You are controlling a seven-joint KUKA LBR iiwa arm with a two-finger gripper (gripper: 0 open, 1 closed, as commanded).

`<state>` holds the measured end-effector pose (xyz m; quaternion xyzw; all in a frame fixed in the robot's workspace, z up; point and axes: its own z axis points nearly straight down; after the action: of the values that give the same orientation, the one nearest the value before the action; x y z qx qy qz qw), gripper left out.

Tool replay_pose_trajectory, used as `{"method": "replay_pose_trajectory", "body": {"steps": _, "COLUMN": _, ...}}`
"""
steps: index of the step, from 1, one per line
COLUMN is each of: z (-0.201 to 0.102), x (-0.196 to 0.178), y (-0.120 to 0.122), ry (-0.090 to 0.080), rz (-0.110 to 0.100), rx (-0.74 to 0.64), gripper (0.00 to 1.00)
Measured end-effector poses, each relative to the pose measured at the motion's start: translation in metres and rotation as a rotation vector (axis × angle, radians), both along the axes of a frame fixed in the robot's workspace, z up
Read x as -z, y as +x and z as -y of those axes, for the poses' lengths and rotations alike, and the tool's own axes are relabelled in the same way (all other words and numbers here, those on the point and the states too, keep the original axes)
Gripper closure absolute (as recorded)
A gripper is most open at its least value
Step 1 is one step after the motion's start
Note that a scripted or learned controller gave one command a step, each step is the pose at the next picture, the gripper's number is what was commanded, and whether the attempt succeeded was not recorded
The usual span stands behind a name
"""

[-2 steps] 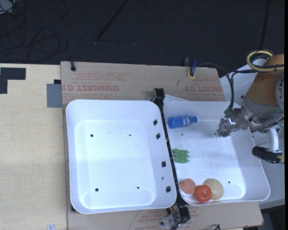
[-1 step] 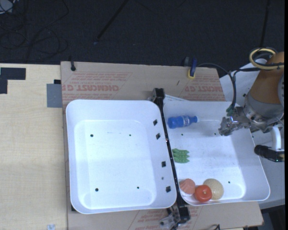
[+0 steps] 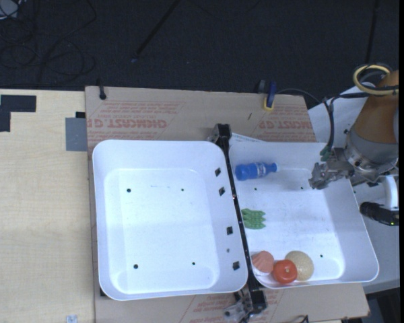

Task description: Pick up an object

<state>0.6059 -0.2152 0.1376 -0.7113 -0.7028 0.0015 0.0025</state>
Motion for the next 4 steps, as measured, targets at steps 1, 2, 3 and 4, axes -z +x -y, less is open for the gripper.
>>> {"method": "replay_pose_trajectory", "body": {"steps": 1, "z": 0.001, "x": -0.01, "y": 0.0, "ry": 0.0, "rz": -0.001, "rx": 0.001, "gripper": 1.0}}
{"method": "replay_pose_trajectory", "body": {"steps": 2, "z": 0.003, "x": -0.019, "y": -0.001, "ry": 0.001, "rz": -0.002, "rx": 0.002, "gripper": 1.0}}
{"method": "replay_pose_trajectory", "body": {"steps": 3, "z": 0.004, "x": -0.029, "y": -0.001, "ry": 0.001, "rz": -0.003, "rx": 0.003, "gripper": 1.0}}
{"method": "replay_pose_trajectory", "body": {"steps": 4, "z": 0.005, "x": -0.039, "y": -0.001, "ry": 0.002, "rz": -0.003, "rx": 0.003, "gripper": 1.0}}
